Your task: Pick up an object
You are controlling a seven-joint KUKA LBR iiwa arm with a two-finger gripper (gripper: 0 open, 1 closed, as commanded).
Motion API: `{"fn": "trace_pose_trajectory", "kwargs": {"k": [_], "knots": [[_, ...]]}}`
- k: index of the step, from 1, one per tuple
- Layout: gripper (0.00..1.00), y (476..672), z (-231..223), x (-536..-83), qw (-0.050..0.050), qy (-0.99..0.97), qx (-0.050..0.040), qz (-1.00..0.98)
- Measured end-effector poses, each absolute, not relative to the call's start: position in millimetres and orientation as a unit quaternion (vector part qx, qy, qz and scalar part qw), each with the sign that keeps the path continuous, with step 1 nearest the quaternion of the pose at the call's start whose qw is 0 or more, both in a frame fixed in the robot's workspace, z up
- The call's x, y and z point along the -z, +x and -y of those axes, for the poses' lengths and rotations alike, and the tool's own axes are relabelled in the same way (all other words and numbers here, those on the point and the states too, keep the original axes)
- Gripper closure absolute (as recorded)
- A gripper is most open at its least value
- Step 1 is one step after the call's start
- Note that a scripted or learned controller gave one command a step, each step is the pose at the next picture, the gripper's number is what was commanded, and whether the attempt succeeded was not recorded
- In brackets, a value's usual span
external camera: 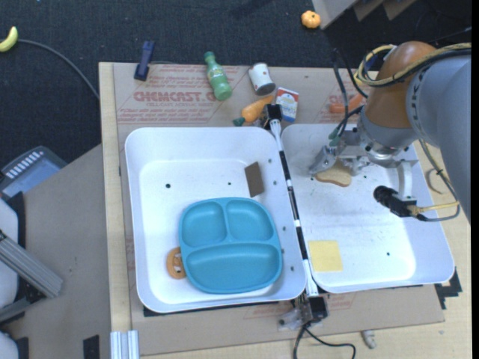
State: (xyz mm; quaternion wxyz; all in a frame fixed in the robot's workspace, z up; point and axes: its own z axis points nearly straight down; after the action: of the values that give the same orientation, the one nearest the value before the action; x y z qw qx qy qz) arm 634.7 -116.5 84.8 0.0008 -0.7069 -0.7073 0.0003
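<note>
My gripper (336, 163) is low over the far part of the right bin (419, 271), reaching in from the right. Its fingers stand open. Right beneath them lies a flat tan piece shaped like a bread slice (334, 177), its near edge showing below the fingertips. The piece rests on the bin floor and is not lifted. A yellow square (325, 256) lies flat near the front left corner of the same bin.
The left bin (150, 170) holds a blue divided plate (229, 244), a brown block (254, 178) and a small brown pretzel-like piece (175, 263). Behind the bins lie a green bottle (217, 76), a small can (261, 78), a carrot (254, 110) and a blue tool (144, 59).
</note>
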Motion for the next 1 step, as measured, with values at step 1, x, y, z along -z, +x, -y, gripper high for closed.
{"fn": "trace_pose_trajectory", "kwargs": {"k": [1], "knots": [[1.0,635.4,116.5,-95.4,0.0,-0.707,0.0005,0.707]]}}
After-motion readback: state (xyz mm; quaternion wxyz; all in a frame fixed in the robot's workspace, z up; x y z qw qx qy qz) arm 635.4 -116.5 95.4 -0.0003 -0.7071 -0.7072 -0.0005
